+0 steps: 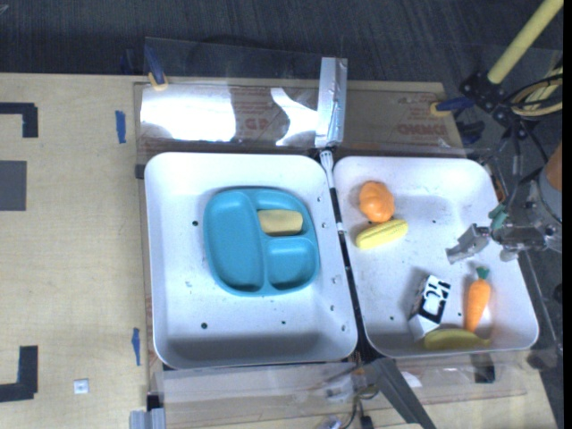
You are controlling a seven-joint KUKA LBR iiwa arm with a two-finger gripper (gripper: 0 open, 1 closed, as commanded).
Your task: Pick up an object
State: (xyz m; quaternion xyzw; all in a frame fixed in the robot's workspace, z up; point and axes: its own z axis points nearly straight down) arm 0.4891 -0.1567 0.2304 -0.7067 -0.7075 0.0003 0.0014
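I observed two white bins side by side on the bench. The left bin (170,266) held a blue tray (241,248) with compartments; a yellow block (281,222) lay in the tray's upper right compartment.

The right bin (393,320) held five items:
- An orange (376,200) lay near the upper left of the bin.
- A yellow corn-like piece (382,233) lay just below the orange, almost touching it.
- A black-and-white box (432,300) stood in the lower part of the bin.
- A carrot (478,300) lay just right of the box, its green top pointing toward the far side.
- A banana (455,338) lay along the bin's near wall, below the box and carrot and touching or nearly touching both.

The gripper (478,238) sat at the right side of the right bin, above the carrot's green top. I saw a grey finger-like part (464,242) project left from the wrist hardware. I could not tell from this view whether the gripper was released or clenched, and I saw no item between its fingers. All five items rested on the bin floor.

Behind the bins, a clear plastic sheet (223,105) and a metal bracket (331,101) lay on brown cardboard.
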